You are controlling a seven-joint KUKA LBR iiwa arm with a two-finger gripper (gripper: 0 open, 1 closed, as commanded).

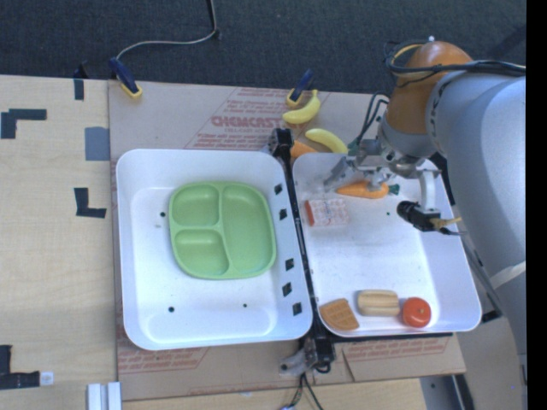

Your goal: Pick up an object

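Presently the near edge of the right bin (444, 310) is carrying three items in a row: a tan wedge (339, 315), a pale bread roll (377, 302) and a red tomato (416, 313), all sitting close together and well apart from the arm. Further in, a small clear packet with red print (326, 213) is lying near the bin's left wall. Beyond that, the claw (357, 171) is hanging low over the far end of the same bin, just beside an orange carrot (365, 191). Whether its fingers are spread or pressed together cannot be told from this angle; nothing is visibly pinched. The carrot is lying flat on the bin floor, long axis running left to right, and in my judgement it is the intended object. To do the grasp well, the claw is needing to centre over the carrot's thicker middle and straddle it across the short axis, descending fully before closing, since a rounded, tapered item is apt to roll or squirt out. A yellow banana (326, 139) is resting on the far rim, close enough to be nudged. The left bin (137, 229) is bearing a green divided plate (222, 231).
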